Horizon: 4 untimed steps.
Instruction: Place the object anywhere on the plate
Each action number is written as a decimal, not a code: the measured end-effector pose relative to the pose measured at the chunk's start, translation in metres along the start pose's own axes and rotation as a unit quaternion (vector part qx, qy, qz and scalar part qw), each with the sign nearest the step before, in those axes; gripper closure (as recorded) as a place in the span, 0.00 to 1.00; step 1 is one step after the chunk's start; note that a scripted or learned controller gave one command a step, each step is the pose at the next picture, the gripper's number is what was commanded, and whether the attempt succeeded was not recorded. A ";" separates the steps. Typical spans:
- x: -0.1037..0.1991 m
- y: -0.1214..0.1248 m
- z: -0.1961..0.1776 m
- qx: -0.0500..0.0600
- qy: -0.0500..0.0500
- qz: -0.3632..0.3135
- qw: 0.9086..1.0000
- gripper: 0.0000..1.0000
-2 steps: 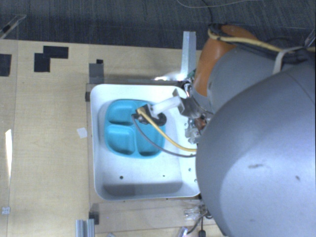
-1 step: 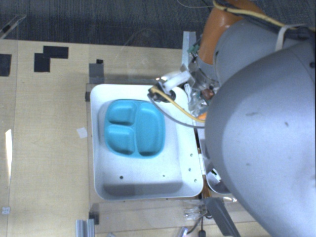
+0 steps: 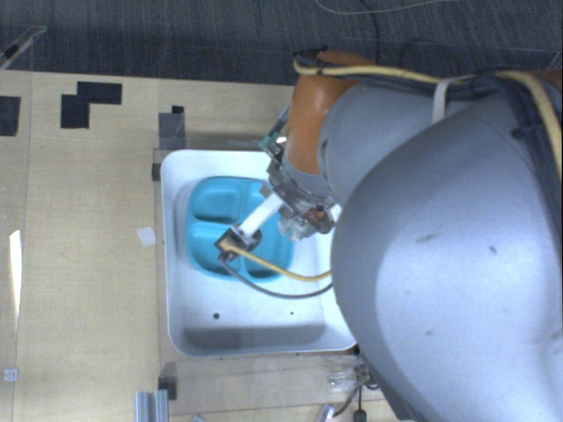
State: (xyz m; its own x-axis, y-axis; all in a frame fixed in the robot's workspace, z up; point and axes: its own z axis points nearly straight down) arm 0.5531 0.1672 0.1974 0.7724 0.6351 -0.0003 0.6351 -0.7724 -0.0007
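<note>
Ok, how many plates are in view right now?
1. The blue plate lies in the white bin, toward its far left; the arm blocks the right side, so others may be hidden.

Plate [image 3: 204, 206] partly behind arm [image 3: 440, 262], seemingly

Pale bench, dark floor beyond

You look down on a pale wooden bench [image 3: 79, 262] with black block markings [image 3: 88, 102] near its far left corner. Past its far edge lies a dark grey carpet floor [image 3: 176, 7], where a thin pale cable [image 3: 422, 5] trails. A bright streak of glare [image 3: 15, 258] sits at the left.
</note>
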 end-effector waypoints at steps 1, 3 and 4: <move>-0.042 0.062 0.013 0.000 0.000 -0.009 1.000 1.00; 0.023 0.007 -0.023 -0.001 0.002 -0.093 0.996 1.00; -0.031 0.023 -0.060 -0.001 0.001 -0.213 0.977 1.00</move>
State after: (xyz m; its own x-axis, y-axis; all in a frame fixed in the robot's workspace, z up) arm 0.5433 0.1297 0.2571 0.4378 0.8991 0.0024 0.8991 -0.4378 0.0020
